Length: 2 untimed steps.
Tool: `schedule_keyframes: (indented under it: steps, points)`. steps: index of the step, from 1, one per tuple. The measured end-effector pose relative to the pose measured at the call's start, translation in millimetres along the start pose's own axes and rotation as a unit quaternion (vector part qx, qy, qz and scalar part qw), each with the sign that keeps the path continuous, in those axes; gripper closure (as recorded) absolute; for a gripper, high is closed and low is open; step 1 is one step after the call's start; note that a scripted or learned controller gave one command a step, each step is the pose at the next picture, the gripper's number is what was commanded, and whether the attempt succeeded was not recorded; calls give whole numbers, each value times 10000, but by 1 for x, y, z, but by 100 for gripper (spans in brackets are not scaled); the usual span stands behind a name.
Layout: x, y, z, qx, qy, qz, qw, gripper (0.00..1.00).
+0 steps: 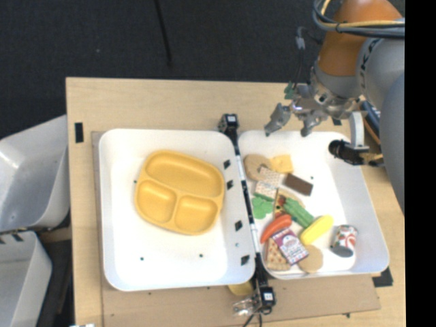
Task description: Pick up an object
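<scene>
My gripper [291, 125] hangs over the far edge of the right bin [361, 203], its two fingers spread open with nothing between them. Below it, along the bin's left side, lies a heap of toy food: a tan cookie [255, 165], a yellow cheese piece [282, 163], a brown chocolate bar [298, 184], a green vegetable [293, 212], a red pepper [275, 228], a yellow lemon [316, 229], a small can [344, 240] and a cracker packet [289, 248]. All lie nearer the camera than the gripper.
The left bin [122, 257] holds a yellow divided plate [180, 191]. A black clip divider [240, 182] runs between the two bins. The wooden bench edge [170, 94] lies beyond both bins.
</scene>
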State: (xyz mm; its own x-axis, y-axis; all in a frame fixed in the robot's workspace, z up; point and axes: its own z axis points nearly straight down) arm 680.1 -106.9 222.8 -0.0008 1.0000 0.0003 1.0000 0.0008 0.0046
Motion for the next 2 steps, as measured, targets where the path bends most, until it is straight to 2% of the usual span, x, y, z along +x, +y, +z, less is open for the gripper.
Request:
schedule_keyframes:
  steps: [1, 2]
  points:
    - [-2, -68, 55, 41, 3, 0, 10000, 0]
    - [3, -109, 117, -47, -30, -7, 10000, 0]
